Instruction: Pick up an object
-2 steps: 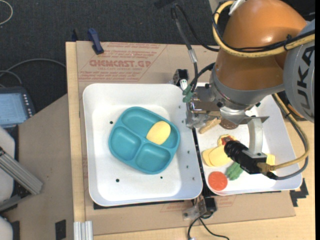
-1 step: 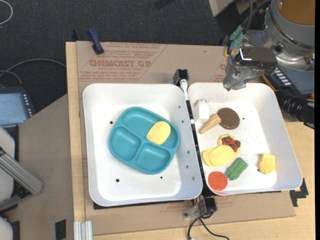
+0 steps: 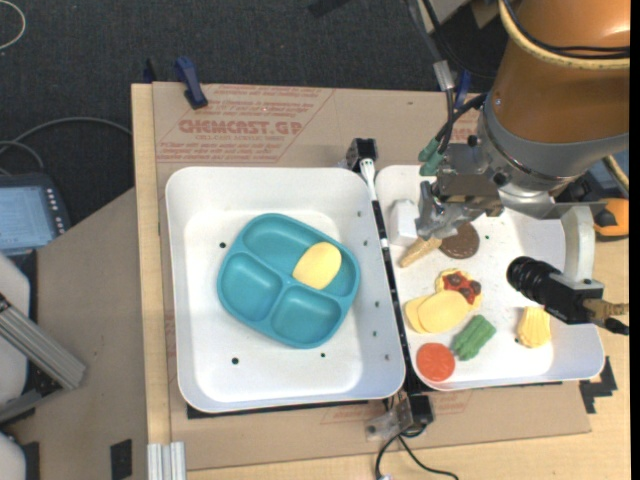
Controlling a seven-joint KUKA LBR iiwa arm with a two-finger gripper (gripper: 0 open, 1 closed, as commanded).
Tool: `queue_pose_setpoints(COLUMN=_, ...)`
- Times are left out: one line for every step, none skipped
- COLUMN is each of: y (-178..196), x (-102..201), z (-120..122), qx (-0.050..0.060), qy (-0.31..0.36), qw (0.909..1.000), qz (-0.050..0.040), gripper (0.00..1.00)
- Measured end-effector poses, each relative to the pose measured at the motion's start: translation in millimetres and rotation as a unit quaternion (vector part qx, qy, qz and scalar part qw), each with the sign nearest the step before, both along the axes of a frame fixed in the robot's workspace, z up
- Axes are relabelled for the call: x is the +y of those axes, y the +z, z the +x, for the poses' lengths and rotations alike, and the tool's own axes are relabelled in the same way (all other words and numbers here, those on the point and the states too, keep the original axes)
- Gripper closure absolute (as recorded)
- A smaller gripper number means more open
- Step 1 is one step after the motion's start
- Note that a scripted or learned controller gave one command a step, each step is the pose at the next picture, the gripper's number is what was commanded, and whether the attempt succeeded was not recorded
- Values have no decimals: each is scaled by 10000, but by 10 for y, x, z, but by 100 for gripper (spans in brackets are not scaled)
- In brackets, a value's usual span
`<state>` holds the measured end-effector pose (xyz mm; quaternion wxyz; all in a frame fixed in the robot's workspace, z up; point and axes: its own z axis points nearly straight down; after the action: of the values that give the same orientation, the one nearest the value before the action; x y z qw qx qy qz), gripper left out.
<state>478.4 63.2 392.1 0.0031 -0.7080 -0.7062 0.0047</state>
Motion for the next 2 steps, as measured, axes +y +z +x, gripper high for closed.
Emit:
queue_pose_setpoints(y=618, x=527, z=12, qx=-93, qy=44, qw=9999, qz=28, gripper=100)
queue_pose_setpoints(y=-304, x=677, z=-3, qx=0, qy=16, qw=10000, qz=-3, gripper=100)
